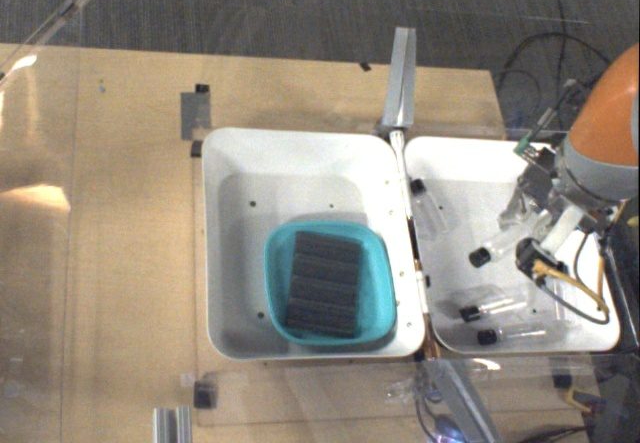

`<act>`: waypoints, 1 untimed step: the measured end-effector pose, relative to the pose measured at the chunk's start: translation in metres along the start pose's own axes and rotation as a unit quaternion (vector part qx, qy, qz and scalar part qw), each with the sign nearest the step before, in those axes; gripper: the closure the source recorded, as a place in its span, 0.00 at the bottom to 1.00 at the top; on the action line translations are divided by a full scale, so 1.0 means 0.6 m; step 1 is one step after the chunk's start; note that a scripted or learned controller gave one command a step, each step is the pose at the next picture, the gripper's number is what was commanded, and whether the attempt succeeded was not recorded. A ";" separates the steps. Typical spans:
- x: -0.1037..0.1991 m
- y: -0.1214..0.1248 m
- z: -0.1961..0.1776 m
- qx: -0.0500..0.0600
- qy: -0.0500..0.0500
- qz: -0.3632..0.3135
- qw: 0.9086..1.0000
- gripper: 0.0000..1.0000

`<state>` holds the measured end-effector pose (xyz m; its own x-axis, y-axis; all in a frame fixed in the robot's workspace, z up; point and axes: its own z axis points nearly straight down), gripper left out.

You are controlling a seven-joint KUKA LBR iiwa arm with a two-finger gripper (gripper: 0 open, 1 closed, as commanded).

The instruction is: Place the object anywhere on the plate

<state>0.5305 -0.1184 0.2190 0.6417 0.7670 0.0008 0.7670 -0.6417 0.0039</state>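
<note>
Over at the right, gripper (pixel 535 236) hanging above the far side of the right bin (pixel 450 161), a pale, partly see-through cluster of parts under the grey wrist and the glossy orange band (pixel 612 111). Open or closed, cannot tell from this angle; too much clutter and blur around the tip. Nothing visibly held. Just below it, a thin yellow cable (pixel 572 283) looping out toward the bin's right edge. Scattered across the smooth white floor of that bin, several small clear tubes with black caps: one (pixel 481 256) just left of the gripper, two more (pixel 470 312) (pixel 487 336) near the front wall, another (pixel 417 187) up by the divider. Across the shared bin walls and well apart from the gripper, in the left bin (pixel 215 231), a teal plate (pixel 275 266), rounded-square, shallow, with a raised lip. Lying flat on it, the object (pixel 325 281): a dark, matte, rectangular block with crosswise ribs, roughly centred on the plate. Between the two, only the bin rims and a grey metal bar (pixel 402 81) running back from the divider. All of it on a light wooden bench (pixel 100 281), with glare on the left.
</note>
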 end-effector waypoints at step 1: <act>0.077 -0.062 0.046 0.000 0.001 -0.079 0.997 1.00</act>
<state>0.5319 -0.0593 0.1916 0.5134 0.8581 0.0029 0.8581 -0.5134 0.0035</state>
